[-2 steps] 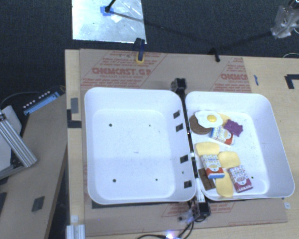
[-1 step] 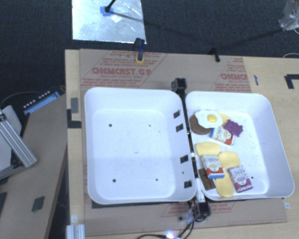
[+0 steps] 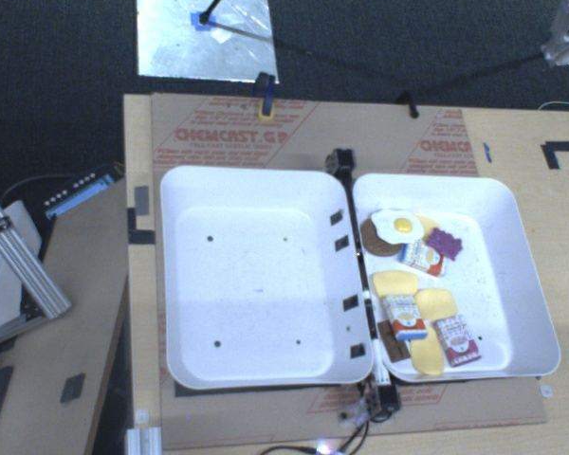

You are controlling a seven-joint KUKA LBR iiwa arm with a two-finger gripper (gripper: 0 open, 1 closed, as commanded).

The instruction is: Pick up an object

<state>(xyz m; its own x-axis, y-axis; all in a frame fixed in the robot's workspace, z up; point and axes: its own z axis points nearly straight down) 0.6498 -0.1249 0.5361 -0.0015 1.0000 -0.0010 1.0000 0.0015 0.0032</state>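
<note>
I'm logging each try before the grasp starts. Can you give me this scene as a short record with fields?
left bin: bare white floor
right bin: toy food, crowded toward its left side
top of pile: fried egg overlapping a brown disc
purple piece: right of the egg
small cartons: three
yellow pieces: lower half of pile
</note>
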